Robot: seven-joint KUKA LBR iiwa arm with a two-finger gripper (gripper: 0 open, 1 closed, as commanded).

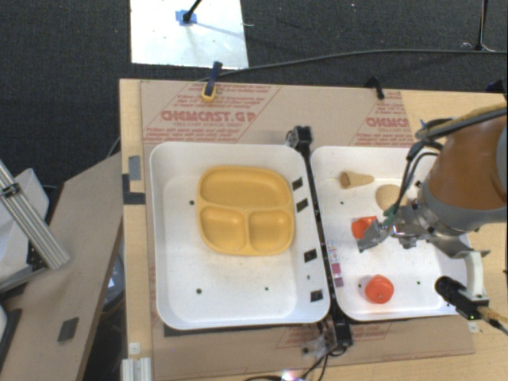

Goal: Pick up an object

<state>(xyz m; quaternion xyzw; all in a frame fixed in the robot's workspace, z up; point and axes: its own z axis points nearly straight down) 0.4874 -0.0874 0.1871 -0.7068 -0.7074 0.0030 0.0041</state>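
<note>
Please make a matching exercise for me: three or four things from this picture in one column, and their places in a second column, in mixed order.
Things:
1. yellow tray
2. cone-shaped piece
3. orange round object
4. gripper

Places:
A. right bin, near its front edge
B. left bin
C. right bin, near its back edge
D. right bin, middle, beside a small orange piece

Pairs: 1-B, 2-C, 3-A, 4-D

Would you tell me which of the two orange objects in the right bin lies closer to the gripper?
The upper orange object, beside the gripper, is closer; the other orange object sits apart, nearer the bin's front wall.
</note>
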